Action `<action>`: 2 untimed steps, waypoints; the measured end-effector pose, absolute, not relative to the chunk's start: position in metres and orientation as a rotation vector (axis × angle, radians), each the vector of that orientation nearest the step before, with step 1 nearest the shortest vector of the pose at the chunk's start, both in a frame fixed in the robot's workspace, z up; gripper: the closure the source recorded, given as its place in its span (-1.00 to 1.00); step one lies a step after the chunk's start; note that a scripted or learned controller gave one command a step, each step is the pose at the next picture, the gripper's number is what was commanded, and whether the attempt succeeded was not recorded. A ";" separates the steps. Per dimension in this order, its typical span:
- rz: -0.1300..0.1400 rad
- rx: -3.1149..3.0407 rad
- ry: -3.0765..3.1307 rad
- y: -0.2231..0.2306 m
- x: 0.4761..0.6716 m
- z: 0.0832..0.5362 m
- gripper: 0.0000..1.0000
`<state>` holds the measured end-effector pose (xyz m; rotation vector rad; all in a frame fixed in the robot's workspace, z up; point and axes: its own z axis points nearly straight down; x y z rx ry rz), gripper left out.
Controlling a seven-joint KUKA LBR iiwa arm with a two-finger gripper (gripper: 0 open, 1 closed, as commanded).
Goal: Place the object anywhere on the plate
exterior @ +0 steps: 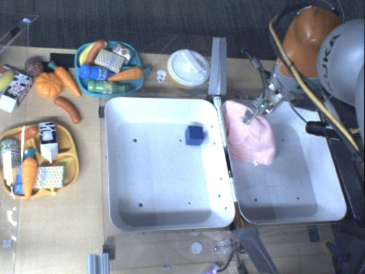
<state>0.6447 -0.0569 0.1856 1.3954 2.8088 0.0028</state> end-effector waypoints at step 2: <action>0.004 0.792 3.035 -0.002 0.644 0.235 1.00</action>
